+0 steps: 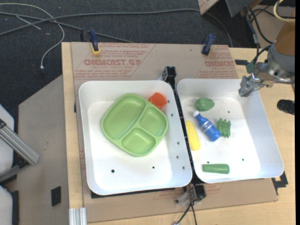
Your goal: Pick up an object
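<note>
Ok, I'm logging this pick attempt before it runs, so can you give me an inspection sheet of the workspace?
Surface: cardboard-topped bench bearing left bin and right bin.
Job's things: green divided plate and orange piece in left bin; blue bottle, yellow corn, three green items in right bin.
Clutter: nothing seen.
Grippers: gripper above right bin's far right edge, holding nothing.
Cables: white cable on floor, upper left.
Surroundings: dark carpet; blue clamps at bench's far edge.
</note>
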Robot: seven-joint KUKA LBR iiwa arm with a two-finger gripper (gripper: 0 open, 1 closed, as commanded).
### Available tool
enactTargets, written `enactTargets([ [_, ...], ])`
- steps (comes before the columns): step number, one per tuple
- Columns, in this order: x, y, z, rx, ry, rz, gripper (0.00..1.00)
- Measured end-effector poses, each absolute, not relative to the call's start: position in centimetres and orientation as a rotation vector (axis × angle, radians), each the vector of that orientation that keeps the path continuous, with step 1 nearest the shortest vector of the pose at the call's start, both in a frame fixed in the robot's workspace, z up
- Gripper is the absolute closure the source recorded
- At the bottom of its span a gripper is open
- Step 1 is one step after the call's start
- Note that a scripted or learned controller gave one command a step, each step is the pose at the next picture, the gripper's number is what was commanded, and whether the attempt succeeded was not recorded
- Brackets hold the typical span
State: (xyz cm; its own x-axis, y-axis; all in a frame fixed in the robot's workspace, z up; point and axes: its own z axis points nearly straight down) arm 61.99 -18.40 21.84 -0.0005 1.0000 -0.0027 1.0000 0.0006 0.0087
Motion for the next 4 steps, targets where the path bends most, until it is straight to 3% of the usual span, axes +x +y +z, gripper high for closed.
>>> enactTargets([
  [1, 62.1, -18.4, 26.8, 2.215, 2.218, 0.006, 1.0],
  [4, 60.8, -1.9, 24.5, 2.217, 2.231, 0.001, 1.0],
])
